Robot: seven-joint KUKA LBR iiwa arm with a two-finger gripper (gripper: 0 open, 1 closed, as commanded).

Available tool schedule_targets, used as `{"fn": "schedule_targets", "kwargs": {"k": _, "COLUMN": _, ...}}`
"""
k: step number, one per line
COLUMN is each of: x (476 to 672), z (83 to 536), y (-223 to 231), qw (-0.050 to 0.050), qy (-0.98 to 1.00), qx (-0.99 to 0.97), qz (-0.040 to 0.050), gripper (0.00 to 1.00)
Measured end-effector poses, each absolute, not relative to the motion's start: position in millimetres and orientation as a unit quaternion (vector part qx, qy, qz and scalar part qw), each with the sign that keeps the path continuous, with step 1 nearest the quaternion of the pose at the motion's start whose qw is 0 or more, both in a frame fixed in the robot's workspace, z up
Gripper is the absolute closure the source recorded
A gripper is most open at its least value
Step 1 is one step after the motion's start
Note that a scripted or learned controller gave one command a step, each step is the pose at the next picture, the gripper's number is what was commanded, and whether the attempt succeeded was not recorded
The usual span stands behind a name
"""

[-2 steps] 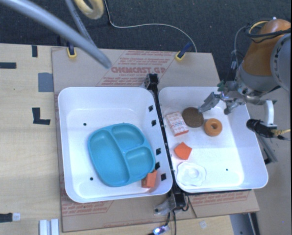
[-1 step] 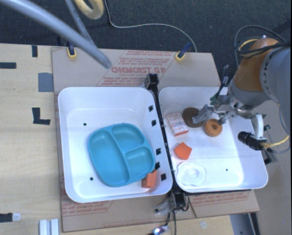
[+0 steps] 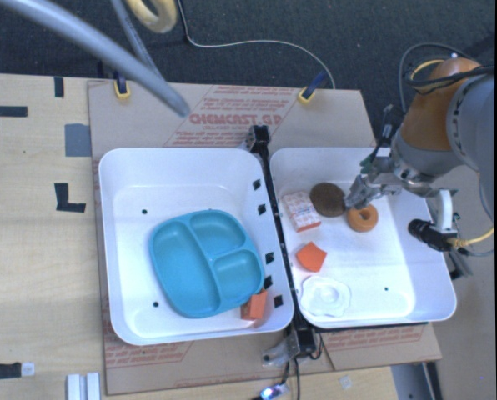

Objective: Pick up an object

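Observation:
In the right bin point(image 3: 415, 294) lie a brown round disc point(image 3: 326, 198), a small orange-brown doughnut point(image 3: 363, 218), a pale pink carton point(image 3: 300, 210), an orange block point(image 3: 311, 257) and a white lid-like piece point(image 3: 325, 295). My gripper point(image 3: 358, 195) hangs low over the right bin, just right of the brown disc and right above the doughnut. The left bin point(image 3: 119, 173) holds a blue divided tray point(image 3: 205, 261) and a small orange block point(image 3: 253, 307) at its lower right corner.
The grey arm with its orange band point(image 3: 432, 119) comes in from the right above the right bin's far edge. A black divider point(image 3: 269, 215) runs between the bins. Cardboard point(image 3: 232, 115) lies beneath them, and a grey pole point(image 3: 82, 32) crosses the upper left.

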State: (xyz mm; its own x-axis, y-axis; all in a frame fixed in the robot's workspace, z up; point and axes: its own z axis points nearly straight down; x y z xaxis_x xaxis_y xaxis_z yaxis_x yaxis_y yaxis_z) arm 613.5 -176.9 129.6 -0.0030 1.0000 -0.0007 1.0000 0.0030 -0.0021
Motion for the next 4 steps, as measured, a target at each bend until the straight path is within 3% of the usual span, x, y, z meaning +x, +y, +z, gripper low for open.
{"fn": "schedule_targets", "kwargs": {"k": 2, "x": 612.3, "z": 221, "y": -184, "qw": -0.002, "qy": -0.708, "qx": -0.707, "qz": -0.0009, "gripper": 1.0}}
{"fn": "schedule_targets", "kwargs": {"k": 4, "x": 600.6, "z": 234, "y": -73, "qw": 0.001, "qy": -0.709, "qx": -0.705, "qz": 0.0003, "gripper": 1.0}}
